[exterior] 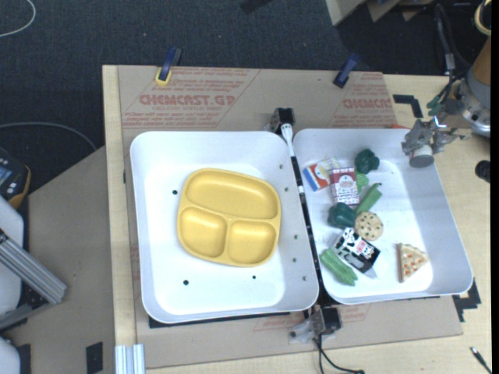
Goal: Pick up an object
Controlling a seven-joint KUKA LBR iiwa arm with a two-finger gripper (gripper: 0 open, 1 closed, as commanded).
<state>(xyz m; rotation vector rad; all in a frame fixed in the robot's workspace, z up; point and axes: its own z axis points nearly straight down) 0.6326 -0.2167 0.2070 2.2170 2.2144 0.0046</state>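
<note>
Camera view shows you a cluster of toy food in the right bin (448, 232): a pizza slice (410, 260) near its front corner, a cookie (367, 225) left of it, and a black-and-white carton (357, 249) just beside a green pea pod (337, 266). The gripper (422, 148) hovers over the bin's far right corner, nothing visible between its fingers; whether they are spread or closed, you cannot tell. The left bin (156, 232) holds a yellow divided tray (228, 216).

Bins (156, 209) smooth white plastic, yellow tray (229, 216) glossy plastic (moulded), bench (234, 92) matt printed cardboard.
</note>
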